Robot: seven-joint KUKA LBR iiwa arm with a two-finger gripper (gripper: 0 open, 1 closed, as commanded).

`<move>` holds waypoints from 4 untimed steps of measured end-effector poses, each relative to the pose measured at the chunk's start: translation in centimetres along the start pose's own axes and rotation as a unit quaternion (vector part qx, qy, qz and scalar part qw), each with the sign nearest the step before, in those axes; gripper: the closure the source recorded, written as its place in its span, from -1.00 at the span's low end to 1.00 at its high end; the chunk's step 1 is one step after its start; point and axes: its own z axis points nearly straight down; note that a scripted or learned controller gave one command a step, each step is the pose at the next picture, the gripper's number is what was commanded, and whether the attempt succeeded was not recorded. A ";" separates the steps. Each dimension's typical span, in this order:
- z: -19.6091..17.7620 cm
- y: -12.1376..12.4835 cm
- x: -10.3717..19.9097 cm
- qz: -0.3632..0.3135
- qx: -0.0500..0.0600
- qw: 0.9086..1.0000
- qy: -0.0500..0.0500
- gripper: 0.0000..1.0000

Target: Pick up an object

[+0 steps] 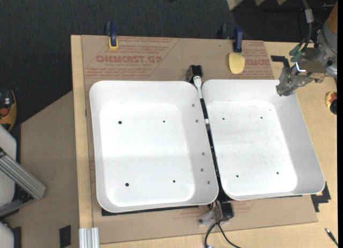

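objects to pick show in neither bin, the one candidate being a yellow piece (236, 62) on the worktop (161, 54) beyond the right bin (305, 150), while the hand (286, 85), grip state unclear, hovers at that bin's far right corner.

Red print is seen on the brown board (161, 54) covering the worktop, behind the left bin (102, 134): "CHEMCAST GP", read upside down, with smaller lines too blurred to be made out. More red lettering behind the right bin (305, 134) is left unread
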 end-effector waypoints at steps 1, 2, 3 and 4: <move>-1.8 -2.5 -0.5 0.000 -0.001 1.000 0.000 1.00; 7.2 0.6 3.8 -0.003 0.004 1.000 0.001 1.00; -11.8 2.2 6.7 -0.003 -0.012 1.000 -0.001 1.00; 1.8 4.5 10.9 -0.002 0.007 1.000 0.001 1.00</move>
